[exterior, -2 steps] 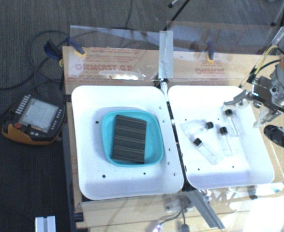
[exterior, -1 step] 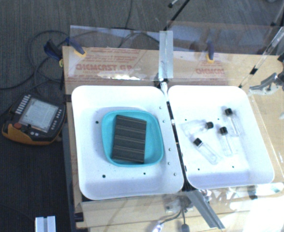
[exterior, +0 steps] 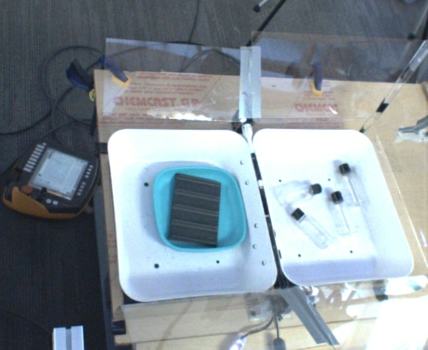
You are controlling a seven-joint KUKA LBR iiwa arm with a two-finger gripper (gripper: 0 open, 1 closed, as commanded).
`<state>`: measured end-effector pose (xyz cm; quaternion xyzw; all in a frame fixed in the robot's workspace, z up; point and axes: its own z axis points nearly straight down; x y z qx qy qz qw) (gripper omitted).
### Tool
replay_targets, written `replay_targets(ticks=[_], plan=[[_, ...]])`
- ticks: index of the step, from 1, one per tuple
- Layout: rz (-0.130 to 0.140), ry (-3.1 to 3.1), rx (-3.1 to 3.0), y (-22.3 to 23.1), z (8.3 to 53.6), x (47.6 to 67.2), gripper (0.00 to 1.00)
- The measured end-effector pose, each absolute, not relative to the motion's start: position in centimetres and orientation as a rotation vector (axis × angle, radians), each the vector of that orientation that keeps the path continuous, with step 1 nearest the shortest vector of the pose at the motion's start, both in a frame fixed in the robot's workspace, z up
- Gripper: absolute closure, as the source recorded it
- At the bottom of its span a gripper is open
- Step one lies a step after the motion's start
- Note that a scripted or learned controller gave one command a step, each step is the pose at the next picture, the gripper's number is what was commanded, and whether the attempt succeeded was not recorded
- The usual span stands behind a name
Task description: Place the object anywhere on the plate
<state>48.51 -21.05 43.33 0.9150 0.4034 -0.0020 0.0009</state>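
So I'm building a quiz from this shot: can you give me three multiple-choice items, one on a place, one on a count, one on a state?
1. Where is the dark ribbed rectangular block?
A. right bin
B. on the plate
C. on the floor

2. How many clear vials with black caps lie in the right white bin?
A. two
B. four
C. seven

3. How do the vials rest?
A. standing upright
B. lying down
C. stacked in a rack

Key: B, it rests on the turquoise square plate in the left white bin; B, four caps show; B, all lie flat.
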Motion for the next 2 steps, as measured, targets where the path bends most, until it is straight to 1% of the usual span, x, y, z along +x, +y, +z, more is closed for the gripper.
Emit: replay_targets(ticks=[1,2], plan=[[-0.006,1.093,2.944,-21.8,43.3,48.54,0.0],[-0.007,1.09,2.945,-21.87,43.31,48.5,0.0]])
